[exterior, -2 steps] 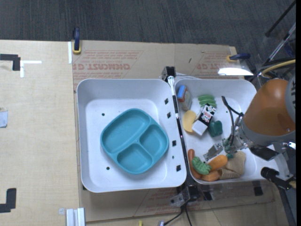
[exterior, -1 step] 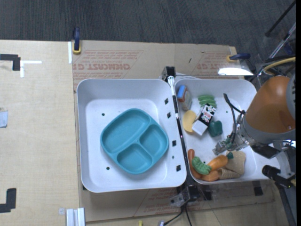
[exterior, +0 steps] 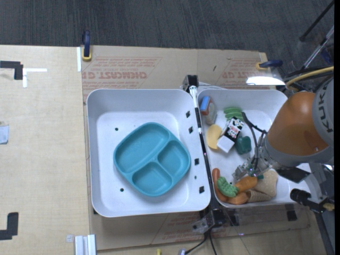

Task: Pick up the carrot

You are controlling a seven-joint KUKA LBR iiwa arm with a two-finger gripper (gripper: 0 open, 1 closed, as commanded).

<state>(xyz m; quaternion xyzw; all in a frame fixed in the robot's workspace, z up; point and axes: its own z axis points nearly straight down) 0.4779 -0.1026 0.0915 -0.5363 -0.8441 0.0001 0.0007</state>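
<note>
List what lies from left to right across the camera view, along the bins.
Left bin → teal divided plate → right bin → yellow piece → carrot → arm's orange band.

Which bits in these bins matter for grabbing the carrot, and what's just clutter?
Job:
- carrot, orange, near the front of the right bin
- claw, low over the carrot

Clutter:
- teal divided plate in the left bin
- yellow piece
- black-and-white carton
- dark green piece
- green leafy piece beside the carrot
- tan piece
</note>
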